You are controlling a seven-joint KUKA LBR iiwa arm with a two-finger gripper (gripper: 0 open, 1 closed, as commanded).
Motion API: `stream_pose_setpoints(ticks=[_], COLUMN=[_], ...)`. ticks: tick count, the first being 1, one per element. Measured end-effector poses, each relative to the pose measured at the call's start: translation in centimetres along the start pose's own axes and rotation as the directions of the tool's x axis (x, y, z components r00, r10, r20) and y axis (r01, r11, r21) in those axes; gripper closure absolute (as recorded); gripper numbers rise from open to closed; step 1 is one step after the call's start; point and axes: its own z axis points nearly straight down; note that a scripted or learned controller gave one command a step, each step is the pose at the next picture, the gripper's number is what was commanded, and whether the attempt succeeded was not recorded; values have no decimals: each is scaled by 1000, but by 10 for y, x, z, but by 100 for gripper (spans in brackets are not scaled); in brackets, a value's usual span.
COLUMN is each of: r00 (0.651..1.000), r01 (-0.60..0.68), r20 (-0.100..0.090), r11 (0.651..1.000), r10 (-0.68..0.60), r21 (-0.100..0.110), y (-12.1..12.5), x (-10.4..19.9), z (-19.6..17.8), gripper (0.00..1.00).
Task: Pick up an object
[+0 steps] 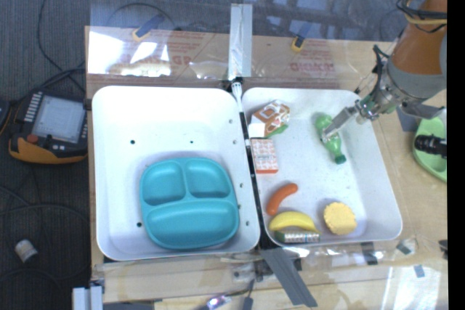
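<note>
Arm (418,54) enters from the right, orange band above the wrist, reaching over the far right corner of the right bin (385,178). Pincer (336,125) slants down to the left and ends at the green bottle (330,138). Its tip lies over the bottle's upper part. Whether the fingers are wide, narrow or closed on the bottle cannot be told from this angle; contact also unclear.

Green bottle lies on its side on the right bin's floor, in the far right part, well apart from the other items.

Other contents of right bin:
- small carton (272,117) with brown and white print, far left corner.
- red-patterned packet (264,155), against the left wall, just near of the carton.
- orange sausage-shaped piece (282,197), toward the near left.
- banana (292,221), just near of the sausage piece, with a small dark can (296,237) touching its near side.
- round yellow piece (339,218), just right of the banana, near wall.

Left bin (116,112) holds a teal divided tray (189,201), in its near right part, flat.

Both bins sit side by side on the surface (421,221).
</note>
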Motion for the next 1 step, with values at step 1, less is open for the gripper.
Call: stream_pose_setpoints(ticks=[1], r00=[978], r01=[207], r20=[-1], r11=[978], r10=[-207], r21=[-6], y=[22], x=[-21], z=[88], gripper=[0])
